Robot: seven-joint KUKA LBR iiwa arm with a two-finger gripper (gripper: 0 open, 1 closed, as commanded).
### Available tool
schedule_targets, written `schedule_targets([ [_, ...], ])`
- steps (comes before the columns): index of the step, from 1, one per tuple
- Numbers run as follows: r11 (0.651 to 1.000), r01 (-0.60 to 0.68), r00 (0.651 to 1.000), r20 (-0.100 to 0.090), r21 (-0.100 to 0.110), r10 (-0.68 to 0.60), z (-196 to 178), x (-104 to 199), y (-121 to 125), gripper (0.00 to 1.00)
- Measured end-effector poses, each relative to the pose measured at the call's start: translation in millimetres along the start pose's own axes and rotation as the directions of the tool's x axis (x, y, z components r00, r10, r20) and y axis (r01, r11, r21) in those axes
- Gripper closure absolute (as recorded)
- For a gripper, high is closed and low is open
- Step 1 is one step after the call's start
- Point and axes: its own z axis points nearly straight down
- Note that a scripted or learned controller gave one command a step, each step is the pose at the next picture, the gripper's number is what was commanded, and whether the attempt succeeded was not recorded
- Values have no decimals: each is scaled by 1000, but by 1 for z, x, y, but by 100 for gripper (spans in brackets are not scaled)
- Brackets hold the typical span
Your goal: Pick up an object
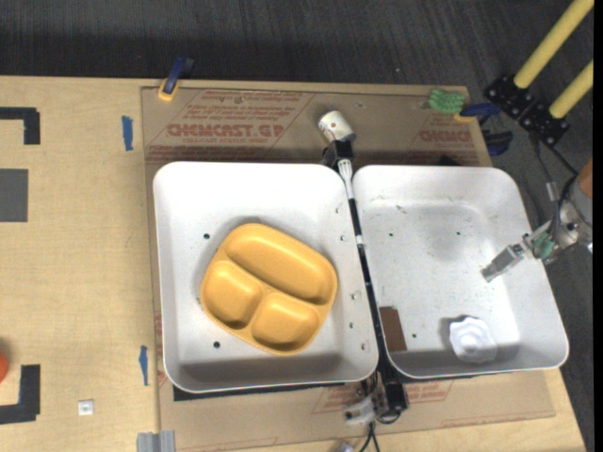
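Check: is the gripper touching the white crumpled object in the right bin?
Apart. The camera view shows bare bin floor between the gripper near the right wall and the white crumpled object at the front edge.

Left bin (pixel 179 252): white. Right bin (pixel 537 290): white, grey-smudged floor. Divided plate (pixel 269 285): yellow-orange. Crumpled object (pixel 471 337), near right: white. Small card (pixel 391 328): brown. Bench board (pixel 236 125): tan, red lettering. Clamps: yellow (pixel 171 87), green (pixel 445 102). Tape marks (pixel 127 132): blue. Far-right poles (pixel 565 22): yellow.
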Motion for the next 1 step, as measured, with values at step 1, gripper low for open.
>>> schedule_targets([
  [1,991,-134,991,-5,-2,134,52,22,-44,0],
])
